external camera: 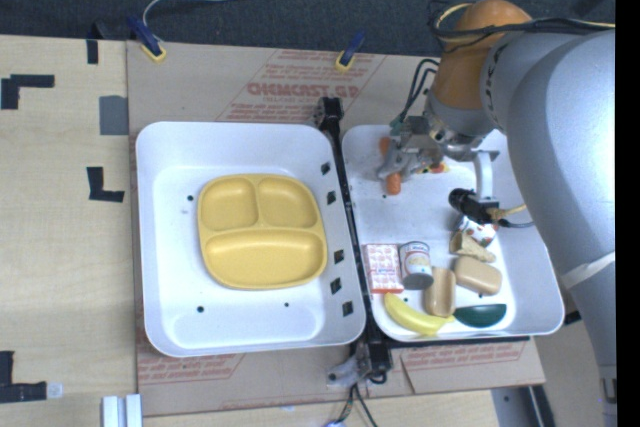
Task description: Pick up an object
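Note:
My gripper [400,158] hangs over the far left part of the right bin [530,315], reaching in from the right. A small orange object [394,183] sits just below it, touching or nearly touching its tip; whether it is gripped is hidden. Along the bin's near side lie a red-and-white packet [382,268], a small can [416,260], a banana [410,315], a tan roll [439,291], a tan block [476,274] and a dark green piece [480,316].
The left bin [165,215] holds a yellow divided plate [263,228]. A black divider [340,205] runs between the two bins. The grey arm [560,145] covers the right bin's far right side.

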### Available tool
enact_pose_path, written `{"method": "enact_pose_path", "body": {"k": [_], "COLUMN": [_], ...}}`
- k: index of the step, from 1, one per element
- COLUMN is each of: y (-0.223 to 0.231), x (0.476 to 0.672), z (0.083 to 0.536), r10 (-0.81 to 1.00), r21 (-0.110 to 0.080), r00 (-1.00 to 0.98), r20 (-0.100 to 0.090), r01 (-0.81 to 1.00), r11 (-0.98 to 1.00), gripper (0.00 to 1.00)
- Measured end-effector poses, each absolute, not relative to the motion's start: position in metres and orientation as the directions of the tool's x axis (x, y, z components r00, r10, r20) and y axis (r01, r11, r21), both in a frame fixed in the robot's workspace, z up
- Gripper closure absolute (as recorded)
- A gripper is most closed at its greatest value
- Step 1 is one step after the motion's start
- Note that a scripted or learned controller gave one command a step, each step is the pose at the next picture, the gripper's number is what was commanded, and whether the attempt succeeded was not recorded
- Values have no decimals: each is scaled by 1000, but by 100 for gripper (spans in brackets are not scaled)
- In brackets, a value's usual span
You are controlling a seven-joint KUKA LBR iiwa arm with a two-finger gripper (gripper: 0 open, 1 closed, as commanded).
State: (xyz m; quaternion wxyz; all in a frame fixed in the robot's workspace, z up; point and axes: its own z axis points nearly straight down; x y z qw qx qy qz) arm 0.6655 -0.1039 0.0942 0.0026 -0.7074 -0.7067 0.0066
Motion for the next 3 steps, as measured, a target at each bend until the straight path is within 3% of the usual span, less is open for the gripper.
{"method": "enact_pose_path", "body": {"k": [1,2,3], "y": [-68,-118,-48], "x": [624,575,559], "z": [256,229,246], "r10": [1000,1000,1000], "r21": [3,-2,-1], "r00": [-2,1,-3], "r20": [-1,-1,1], "r01": [1000,1000,1000], "r11": [2,-1,3], "gripper": [100,100,100]}}
